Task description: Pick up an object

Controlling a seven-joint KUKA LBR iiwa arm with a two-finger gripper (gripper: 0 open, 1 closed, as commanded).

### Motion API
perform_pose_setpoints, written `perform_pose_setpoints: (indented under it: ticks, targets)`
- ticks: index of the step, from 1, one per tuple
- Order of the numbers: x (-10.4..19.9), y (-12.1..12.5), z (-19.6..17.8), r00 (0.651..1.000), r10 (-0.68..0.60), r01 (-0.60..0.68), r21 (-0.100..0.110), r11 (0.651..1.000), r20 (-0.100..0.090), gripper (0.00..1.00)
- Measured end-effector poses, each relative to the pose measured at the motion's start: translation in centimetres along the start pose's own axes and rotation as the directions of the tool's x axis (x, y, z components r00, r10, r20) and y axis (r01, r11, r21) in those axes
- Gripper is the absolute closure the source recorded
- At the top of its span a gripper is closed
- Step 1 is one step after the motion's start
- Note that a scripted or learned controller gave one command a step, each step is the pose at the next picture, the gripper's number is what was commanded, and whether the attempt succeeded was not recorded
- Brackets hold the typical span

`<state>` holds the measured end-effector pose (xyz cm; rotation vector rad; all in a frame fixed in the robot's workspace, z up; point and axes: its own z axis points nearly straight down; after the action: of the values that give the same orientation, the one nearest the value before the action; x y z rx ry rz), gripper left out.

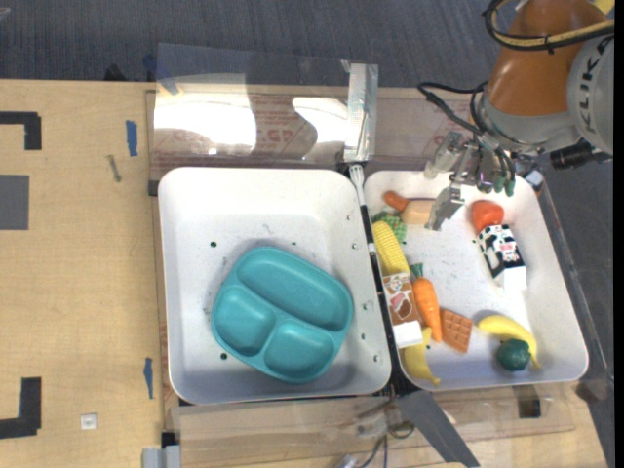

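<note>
The right bin [565, 291] holds several toy foods: a corn cob [388, 243], a drumstick [404, 206], a red tomato [487, 213], a cow-patterned milk carton [502, 253], a carrot [426, 306], a waffle square [455, 330], a banana [508, 329] and a green ball [514, 356]. My gripper [466, 188] hangs over the bin's far edge, between the drumstick and the tomato. Its fingers are spread open and nothing sits between them.
The left bin [185, 222] holds a teal divided plate [283, 312]. A small brown snack box [398, 298] and a second banana [416, 361] lie along the right bin's left wall. A clear plastic sheet [253, 115] stands behind the bins.
</note>
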<state>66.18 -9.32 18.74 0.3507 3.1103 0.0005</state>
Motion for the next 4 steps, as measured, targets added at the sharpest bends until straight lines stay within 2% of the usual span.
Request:
perform_pose_setpoints:
  ticks: [1,2,3,4]
  targets:
    - [0.5,-2.8,6.6,0.997,-0.083,0.083,0.000,0.997,-0.003,0.00]
    - [0.7,-0.5,10.2,0.998,-0.068,0.068,-0.001,0.998,-0.012,0.00]
    - [12.7,-3.6,9.9,0.940,-0.342,0.342,-0.002,0.940,-0.005,0.00]
    - [4.8,0.8,0.0,0.871,-0.491,0.491,-0.002,0.871,0.000,0.00]
